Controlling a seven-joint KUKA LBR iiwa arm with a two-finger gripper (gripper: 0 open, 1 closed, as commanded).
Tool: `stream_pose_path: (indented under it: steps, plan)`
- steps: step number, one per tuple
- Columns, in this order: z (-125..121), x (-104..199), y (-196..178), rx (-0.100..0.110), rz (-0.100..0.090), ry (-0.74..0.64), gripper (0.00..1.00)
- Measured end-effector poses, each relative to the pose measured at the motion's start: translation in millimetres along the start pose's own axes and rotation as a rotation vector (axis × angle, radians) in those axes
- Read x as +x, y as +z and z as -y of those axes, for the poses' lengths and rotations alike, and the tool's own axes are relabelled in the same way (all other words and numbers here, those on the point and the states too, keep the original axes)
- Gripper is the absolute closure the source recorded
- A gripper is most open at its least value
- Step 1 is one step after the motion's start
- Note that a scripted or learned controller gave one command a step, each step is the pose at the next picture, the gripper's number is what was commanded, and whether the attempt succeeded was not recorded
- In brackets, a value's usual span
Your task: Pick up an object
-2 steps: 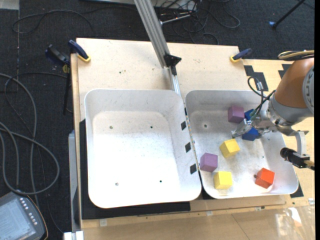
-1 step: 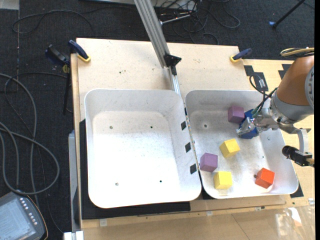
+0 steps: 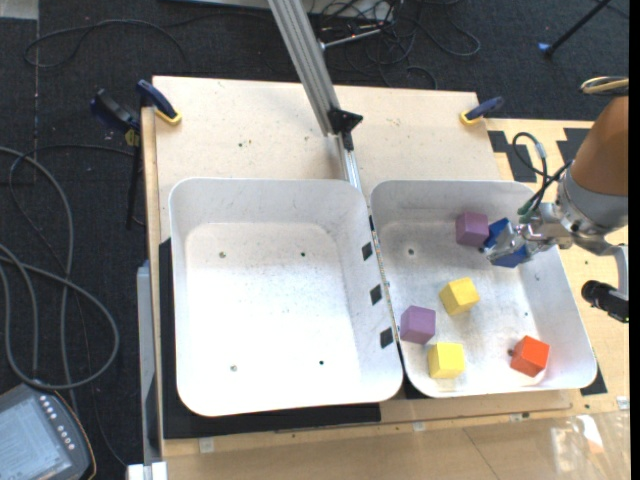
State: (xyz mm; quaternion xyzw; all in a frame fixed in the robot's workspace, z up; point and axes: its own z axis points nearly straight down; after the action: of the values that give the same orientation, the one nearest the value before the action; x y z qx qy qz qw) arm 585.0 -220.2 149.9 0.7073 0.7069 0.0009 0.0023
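The right bin (image 3: 556,303) holds several small blocks: a purple one (image 3: 471,229) at the back, a yellow one (image 3: 460,295) in the middle, a second purple one (image 3: 418,322) by the left wall, another yellow one (image 3: 446,359) at the front, and an orange-red one (image 3: 530,354) at the front right. My gripper (image 3: 512,245) reaches in from the right, low over the bin's back right part, just right of the rear purple block. A blue object (image 3: 508,254) sits right at the gripper's tip; whether it is held is unclear.
The left bin (image 3: 260,298) lies beside the right one, sharing a middle wall with black markers (image 3: 378,293). A slanted metal rail (image 3: 310,63) crosses the back of the bench. Clamps (image 3: 160,103) mark the board's rear corners.
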Motion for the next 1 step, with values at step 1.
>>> stream_pose_path:
  steps: [1]
  plan:
    - [-5.5, 4.5, -62.3, -0.003, 0.001, -0.004, 1.00]
